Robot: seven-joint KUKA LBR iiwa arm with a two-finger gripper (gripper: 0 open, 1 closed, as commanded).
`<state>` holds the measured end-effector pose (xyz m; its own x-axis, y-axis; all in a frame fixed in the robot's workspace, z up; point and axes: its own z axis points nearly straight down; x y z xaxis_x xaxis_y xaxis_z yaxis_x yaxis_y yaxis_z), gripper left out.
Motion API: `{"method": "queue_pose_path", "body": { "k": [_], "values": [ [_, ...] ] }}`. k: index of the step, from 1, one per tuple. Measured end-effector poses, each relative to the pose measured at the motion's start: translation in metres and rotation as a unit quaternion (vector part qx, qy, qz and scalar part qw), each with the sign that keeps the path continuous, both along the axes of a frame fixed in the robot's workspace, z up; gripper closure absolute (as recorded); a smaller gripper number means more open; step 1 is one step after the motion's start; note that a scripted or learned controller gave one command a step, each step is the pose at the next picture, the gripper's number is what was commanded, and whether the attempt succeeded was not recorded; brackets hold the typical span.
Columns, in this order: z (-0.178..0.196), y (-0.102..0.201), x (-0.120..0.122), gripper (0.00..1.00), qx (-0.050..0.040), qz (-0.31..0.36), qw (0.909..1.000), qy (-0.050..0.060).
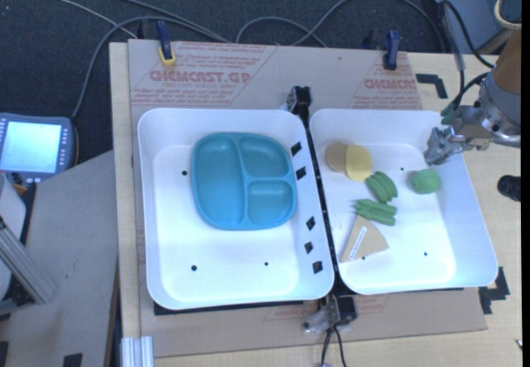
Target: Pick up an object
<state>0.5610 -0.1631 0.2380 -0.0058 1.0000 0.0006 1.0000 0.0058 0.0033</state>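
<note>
on the counter [207, 67] i see two white bins. the left bin [157, 216] holds a blue tray [244, 181]. the gripper [437, 150] hovers over the right bin [464, 249], just above a green ball [426, 181]; nearby lie a yellow block [358, 162], green pods [382, 187] and a wedge [364, 241].

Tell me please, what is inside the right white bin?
Inside the right bin lie a tan round piece, a yellow piece touching it, two green pods, a green ball and a tan wedge. Anything beneath them is covered.

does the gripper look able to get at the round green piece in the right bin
Probably yes: the gripper hangs just above and beside the round green piece, which lies apart from the other items with bare bin floor around it.
</note>
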Motion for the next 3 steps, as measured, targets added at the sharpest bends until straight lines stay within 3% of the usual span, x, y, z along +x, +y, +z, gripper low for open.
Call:
{"method": "queue_pose_path", "body": {
  "k": [2,3],
  "values": [
    [0.013,0.117,0.023,1.00,0.0009,0.001,1.0000,0.000],
    [-0.001,0.165,0.032,1.00,0.0005,0.000,1.0000,0.003]
  ]
}}
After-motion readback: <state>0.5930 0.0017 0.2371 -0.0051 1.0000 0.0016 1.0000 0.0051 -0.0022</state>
